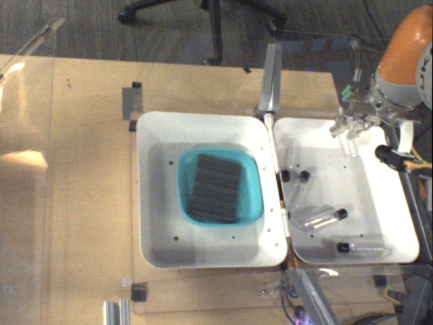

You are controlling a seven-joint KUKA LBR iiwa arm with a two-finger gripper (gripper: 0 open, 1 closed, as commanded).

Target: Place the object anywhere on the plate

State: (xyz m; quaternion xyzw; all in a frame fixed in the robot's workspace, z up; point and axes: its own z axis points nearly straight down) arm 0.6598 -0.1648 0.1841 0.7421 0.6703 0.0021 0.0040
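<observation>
- Claw [350,128] of our grey arm hangs over the upper part of the right bin [399,246]; we cannot tell its state, as its pale metal blurs against the white bin below.
- Above and to the right of the claw, we see the orange band [406,42] of our arm reaching in from the right edge.
- Well to the left of the claw and lower in the view, the left bin [155,181] holds a teal plate [254,195].
- On that plate lies a dark grey ribbed block [216,187], slightly tilted, covering most of the plate's middle.
- Below the claw and a little to its left, two small clear vials with black caps [294,176] lie close together near the right bin's left wall.
- Further below the claw, a longer clear tube with a black cap [325,217] lies at a slant on the bin floor.
- Near the right bin's lower edge, another clear tube with a black cap [362,248] lies almost level.
- Both bins sit side by side, touching, on our pale wooden worktop [67,215].
- Beyond the worktop, far above and left of the claw, a black office chair base [213,5] stands on grey carpet.
</observation>
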